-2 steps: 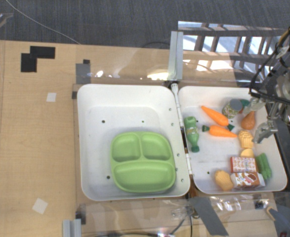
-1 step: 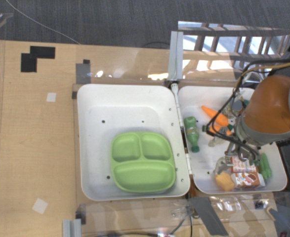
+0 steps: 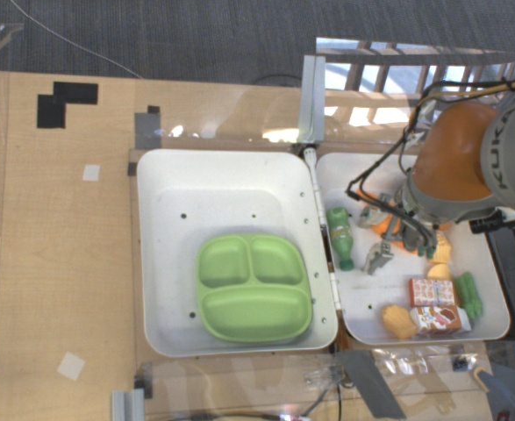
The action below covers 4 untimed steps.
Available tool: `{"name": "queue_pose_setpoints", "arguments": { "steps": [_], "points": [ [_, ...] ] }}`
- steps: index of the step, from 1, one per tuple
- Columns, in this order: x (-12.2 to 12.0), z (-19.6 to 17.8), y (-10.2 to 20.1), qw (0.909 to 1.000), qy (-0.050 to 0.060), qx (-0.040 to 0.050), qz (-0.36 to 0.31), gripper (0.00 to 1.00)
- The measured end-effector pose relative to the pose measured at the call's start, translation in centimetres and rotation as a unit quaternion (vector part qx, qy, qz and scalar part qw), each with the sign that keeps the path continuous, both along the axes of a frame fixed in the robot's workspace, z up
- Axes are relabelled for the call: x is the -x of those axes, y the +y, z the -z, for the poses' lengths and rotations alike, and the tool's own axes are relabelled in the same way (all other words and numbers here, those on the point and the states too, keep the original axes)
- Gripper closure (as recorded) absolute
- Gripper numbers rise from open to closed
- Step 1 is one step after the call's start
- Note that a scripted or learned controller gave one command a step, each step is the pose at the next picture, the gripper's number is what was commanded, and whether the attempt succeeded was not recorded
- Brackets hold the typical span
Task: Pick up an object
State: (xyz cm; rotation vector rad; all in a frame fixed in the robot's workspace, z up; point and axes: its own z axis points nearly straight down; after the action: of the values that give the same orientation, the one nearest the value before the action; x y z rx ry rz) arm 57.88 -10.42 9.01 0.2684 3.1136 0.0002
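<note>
The fingers [image 3: 381, 257] hang low over the right bin [image 3: 362, 318], apparently parted with nothing between them, likely poised to drop on one of the toys heaped there. Just to their left lies one green bottle [image 3: 339, 239], the closest candidate. Behind them, partly under the wrist, sits one orange piece [image 3: 382, 225], probably a carrot. To their right is one pale yellow piece [image 3: 441, 251]; below and to the right lie two small cartons [image 3: 434, 306], one green vegetable [image 3: 468, 294] and one orange-yellow bun-like item [image 3: 398, 321]. Well left of the fingers, the left bin [image 3: 169, 200] carries one green divided plate [image 3: 254, 288]. Both bins rest on the tabletop [image 3: 55, 253].
</note>
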Motion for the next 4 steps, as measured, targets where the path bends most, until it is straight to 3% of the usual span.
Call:
{"name": "queue_pose_setpoints", "arguments": {
  "steps": [1, 2, 3, 4],
  "points": [
    [-5.9, 0.2, -0.1, 0.9998, 0.002, -0.0008, 0.022, 0.00],
    [-6.4, -1.4, 0.0, 0.9998, -0.006, 0.0001, 0.018, 1.00],
    [-8.0, -14.7, 6.9, 0.9992, -0.004, -0.0022, 0.039, 1.00],
    [1.3, -4.3, 0.4, 0.9762, 0.006, 0.0017, -0.217, 1.00]
  ]
}}
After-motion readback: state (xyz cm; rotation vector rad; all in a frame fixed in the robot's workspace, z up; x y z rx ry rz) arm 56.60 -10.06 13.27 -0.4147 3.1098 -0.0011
